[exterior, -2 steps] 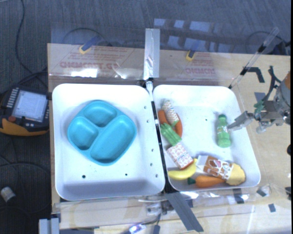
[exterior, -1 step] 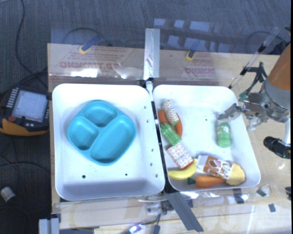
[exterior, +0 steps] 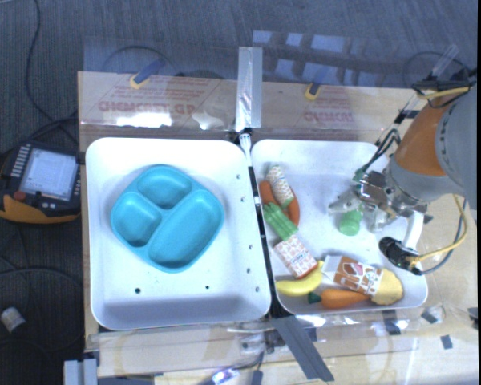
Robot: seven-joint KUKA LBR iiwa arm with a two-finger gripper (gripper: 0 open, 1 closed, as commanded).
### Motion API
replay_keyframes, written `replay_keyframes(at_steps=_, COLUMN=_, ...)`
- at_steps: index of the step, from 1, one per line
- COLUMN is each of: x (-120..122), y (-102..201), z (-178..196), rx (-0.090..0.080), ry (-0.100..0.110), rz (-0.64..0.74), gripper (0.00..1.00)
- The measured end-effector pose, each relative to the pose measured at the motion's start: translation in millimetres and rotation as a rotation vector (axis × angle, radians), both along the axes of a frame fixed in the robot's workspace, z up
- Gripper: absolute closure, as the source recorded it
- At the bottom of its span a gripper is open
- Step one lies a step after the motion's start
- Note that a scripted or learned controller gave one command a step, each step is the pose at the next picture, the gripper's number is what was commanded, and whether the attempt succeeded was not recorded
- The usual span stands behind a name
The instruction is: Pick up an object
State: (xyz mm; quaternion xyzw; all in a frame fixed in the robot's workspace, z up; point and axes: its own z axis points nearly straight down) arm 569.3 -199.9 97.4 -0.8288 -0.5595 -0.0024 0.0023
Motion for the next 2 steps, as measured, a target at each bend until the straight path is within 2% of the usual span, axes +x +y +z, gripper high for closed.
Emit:
replay_keyframes(at_steps=1, x=-1, y=1, z=7, rx=-0.001, ry=0.005, rz=0.002, gripper=1.0)
replay_keyframes(at_steps=2, x=-20, y=58, z=103, rx=-0.007, ry=0.005, rz=-0.053, gripper=1.0)
